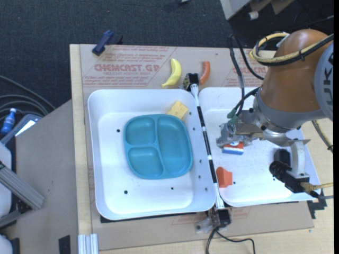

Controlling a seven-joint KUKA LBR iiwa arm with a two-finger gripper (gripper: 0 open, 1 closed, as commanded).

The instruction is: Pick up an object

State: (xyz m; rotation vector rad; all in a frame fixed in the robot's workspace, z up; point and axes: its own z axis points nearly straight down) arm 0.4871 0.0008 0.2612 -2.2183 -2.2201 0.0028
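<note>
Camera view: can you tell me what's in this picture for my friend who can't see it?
A grey and orange robot arm reaches over the right white bin, its gripper low above a small red, white and blue object, with an orange block nearby. The left white bin holds a blue divided plate and a yellow block.

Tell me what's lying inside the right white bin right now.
In the right white bin: an orange block near its left wall, and a small red, white and blue object directly below the gripper. The arm covers the bin's upper right.
</note>
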